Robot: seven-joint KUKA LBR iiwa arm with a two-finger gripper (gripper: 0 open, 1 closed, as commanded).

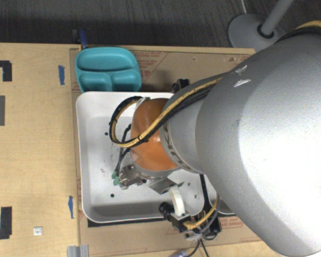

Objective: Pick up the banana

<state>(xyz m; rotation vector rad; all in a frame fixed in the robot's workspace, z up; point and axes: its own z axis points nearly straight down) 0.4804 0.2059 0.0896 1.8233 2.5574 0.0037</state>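
- Arm (267,143): grey, reaching in from the bench's right side and covering most of that half. Its orange band (150,138) hangs over the middle of the white bin (88,143).
- Tool (122,180): low over the bin's floor, left of centre and toward the bin's near wall, pointing at the near-left corner. Small green parts show at its tip. Whether it is wide, narrow or holding something cannot be told from this angle.
- Banana: its place, and the way its long axis runs, cannot be told, as the arm hides much of the bin's floor.
- Cables (123,127): yellow and black loops bow out from the band toward the bin's left wall, hanging over the floor there.
- Open room: a bare strip of bin floor runs along the left wall and the near-left corner, carrying a few dark specks. The left wall and near wall stand close beside the tool.
- Teal tray (107,68): lies on the bench (32,143) between the bin's far wall and the bench's far edge, just beside the bin.
- Blue tape marks (61,75): on the bench just left of the bin; the bench's left half is flat brown board with black corner marks.
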